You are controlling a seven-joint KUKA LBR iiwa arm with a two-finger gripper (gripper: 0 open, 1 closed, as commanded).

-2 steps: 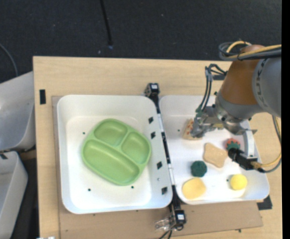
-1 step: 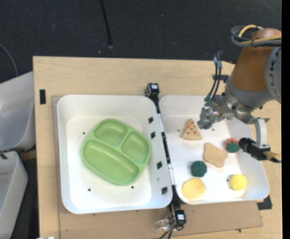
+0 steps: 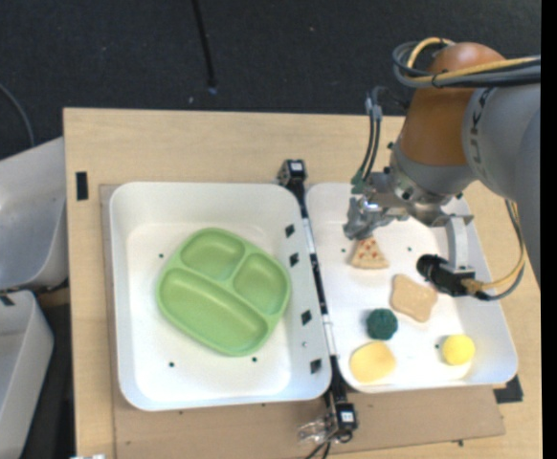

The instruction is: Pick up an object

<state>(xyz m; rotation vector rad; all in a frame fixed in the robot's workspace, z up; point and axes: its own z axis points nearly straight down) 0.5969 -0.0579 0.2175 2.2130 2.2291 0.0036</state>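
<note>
Hovering low over the far end of the right bin [image 3: 489, 256], the claw [image 3: 362, 220] sits just above a pizza-slice toy [image 3: 367, 253], its tips close to the crust; I cannot tell from here how far apart they stand, and nothing visibly sits between them. Nearer lie a tan bread-shaped piece [image 3: 413, 297], a dark green ball [image 3: 382, 324], a yellow disc [image 3: 372, 360] and a yellow ball [image 3: 457, 350]. A green divided plate [image 3: 223, 291] rests in the left bin [image 3: 125, 256] on the counter [image 3: 87, 142]. My worry: the slice lies flat and thin, so the tips may skate over it or nudge it toward the bin wall.
</note>
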